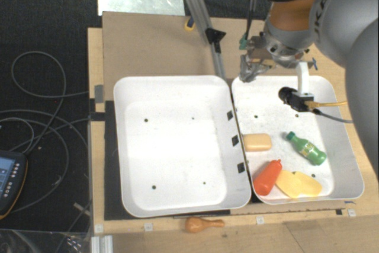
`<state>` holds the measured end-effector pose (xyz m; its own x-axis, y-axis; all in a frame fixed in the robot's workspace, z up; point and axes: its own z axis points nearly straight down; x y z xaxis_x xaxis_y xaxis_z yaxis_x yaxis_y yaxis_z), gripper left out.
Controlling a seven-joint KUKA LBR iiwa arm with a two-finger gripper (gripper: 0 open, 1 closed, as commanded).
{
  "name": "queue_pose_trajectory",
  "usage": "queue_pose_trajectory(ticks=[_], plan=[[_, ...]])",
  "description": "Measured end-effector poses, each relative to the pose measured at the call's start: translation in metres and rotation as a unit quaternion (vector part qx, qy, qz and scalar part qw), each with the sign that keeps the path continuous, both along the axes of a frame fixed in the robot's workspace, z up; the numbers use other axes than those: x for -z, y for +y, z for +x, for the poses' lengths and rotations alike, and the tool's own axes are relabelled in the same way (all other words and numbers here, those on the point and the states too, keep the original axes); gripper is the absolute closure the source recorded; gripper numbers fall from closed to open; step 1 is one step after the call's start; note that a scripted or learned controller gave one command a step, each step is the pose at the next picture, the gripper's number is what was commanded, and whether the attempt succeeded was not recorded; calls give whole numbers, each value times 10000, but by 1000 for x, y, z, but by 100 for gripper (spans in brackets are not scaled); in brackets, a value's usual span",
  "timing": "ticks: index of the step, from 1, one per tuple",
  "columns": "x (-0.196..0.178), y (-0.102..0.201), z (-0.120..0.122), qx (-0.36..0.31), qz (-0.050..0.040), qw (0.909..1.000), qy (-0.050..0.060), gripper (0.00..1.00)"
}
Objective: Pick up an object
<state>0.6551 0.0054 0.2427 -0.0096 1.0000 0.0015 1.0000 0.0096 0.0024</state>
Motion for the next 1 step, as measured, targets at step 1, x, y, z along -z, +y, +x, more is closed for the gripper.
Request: queue_pose_trajectory(ticks=[1], plan=[[11, 58, 10, -7, 5, 10000, 1, 100]])
